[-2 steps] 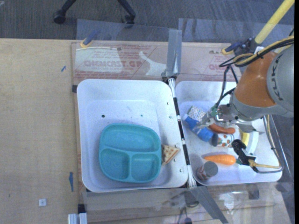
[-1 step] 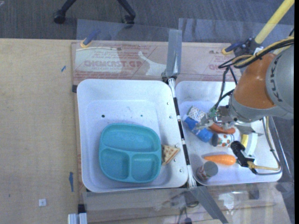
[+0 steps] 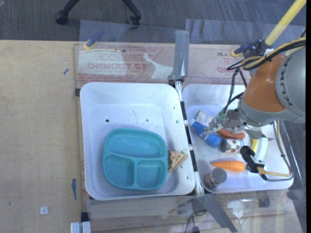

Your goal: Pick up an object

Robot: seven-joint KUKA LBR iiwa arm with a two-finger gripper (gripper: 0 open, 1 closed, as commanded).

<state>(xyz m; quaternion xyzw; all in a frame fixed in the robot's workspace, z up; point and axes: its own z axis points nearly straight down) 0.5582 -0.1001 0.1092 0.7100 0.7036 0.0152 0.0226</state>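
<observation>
Tan wood forms the desk [image 3: 34, 130], on which two white bins are set side by side so that both fall within the arm's reach.

Nearest, at the front edge of the right bin [image 3: 204, 95], a dark can [image 3: 215, 177] is stood upright, and a carrot [image 3: 229, 166] is laid on its side just beside it. Level with these, a teal plate [image 3: 135, 159] with three compartments is seen flat in the left bin [image 3: 92, 97]. A wafer [image 3: 176, 160] is propped against the plate's right rim, close to the wall between the bins.

Further back in the right bin the things are crowded together. A spotted cup [image 3: 234, 145] and a red piece [image 3: 232, 134] are seen touching or nearly so, with blue blocks [image 3: 206, 135] to their left and a patterned packet [image 3: 203, 117] behind those. The tool [image 3: 224, 123] is held low over this cluster, between the blocks and the red piece, and one of these is judged to be the thing aimed at. Whether the tool is open or closed cannot be told, and nothing can be seen to be lifted. With the pieces packed so tightly, a neighbour may be nudged or caught along with the target.

Above the tool, the arm [image 3: 265, 89] is bent down into the bin from the right. Behind the bins a cardboard sheet [image 3: 121, 64] is laid, and beyond it a chair base [image 3: 97, 4] is seen on grey carpet [image 3: 194, 4].
</observation>
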